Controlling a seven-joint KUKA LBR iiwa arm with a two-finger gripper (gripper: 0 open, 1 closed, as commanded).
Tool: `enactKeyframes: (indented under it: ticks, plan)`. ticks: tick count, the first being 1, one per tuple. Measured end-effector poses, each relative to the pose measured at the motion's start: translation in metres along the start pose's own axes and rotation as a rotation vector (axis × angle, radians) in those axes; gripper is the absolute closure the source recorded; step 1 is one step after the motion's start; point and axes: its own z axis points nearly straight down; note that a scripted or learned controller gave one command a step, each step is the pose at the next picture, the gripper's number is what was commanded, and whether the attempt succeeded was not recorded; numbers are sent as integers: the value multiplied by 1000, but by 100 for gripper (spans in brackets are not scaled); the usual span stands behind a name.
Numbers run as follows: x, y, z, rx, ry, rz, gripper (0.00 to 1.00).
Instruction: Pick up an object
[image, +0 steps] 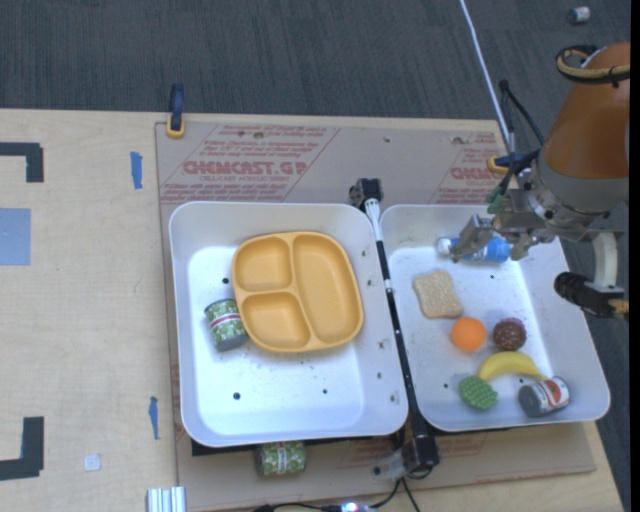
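Note:
My gripper (478, 244) hangs over the back edge of the right bin (570, 300), at the end of the grey arm with its orange band. A small blue object (494, 251) shows right at the gripper's tip; whether it is held I cannot tell. In the right bin lie a slice of bread (437, 294), an orange (467, 334), a dark brown ball (509, 332), a banana (510, 366), a green piece (478, 392) and a can (545, 396) on its side.
The left bin (200, 400) holds a yellow divided plate (297, 290) and a small green-labelled can (226, 324) by its left wall. Another can (281, 458) lies on the board in front of the left bin. A black divider (390, 310) runs between the bins.

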Motion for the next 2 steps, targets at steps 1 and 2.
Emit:
enactKeyframes:
  ticks: [1,2]
  plan:
    - [-17,60,115,1,-1,1,0]
    - [2,68,148,41,-3,16,0]
